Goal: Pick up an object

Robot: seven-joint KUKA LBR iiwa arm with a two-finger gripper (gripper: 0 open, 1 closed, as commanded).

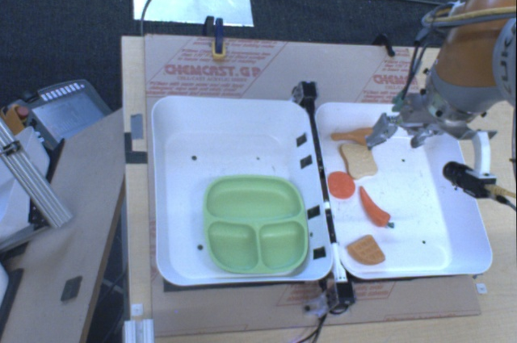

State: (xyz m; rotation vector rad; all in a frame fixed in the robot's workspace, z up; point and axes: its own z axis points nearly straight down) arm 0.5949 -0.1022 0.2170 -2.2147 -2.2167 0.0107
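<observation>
The right bin (464, 240) holds several toy foods. A tan bread slice (359, 161) lies near its upper left, with a flat orange piece (349, 135) just behind it. A red disc (341, 186), a red-orange carrot-like piece (374, 207) and an orange wedge (366, 251) lie further toward the front. My gripper (401, 135) hangs over the bin's back part, right of the bread slice, open, with nothing between its fingers (381, 131).
The left bin (186, 140) holds a green divided plate (257, 222) at its front right. A black divider clip strip (317, 172) runs between the bins. A black cable end (462, 175) juts over the right bin's right side.
</observation>
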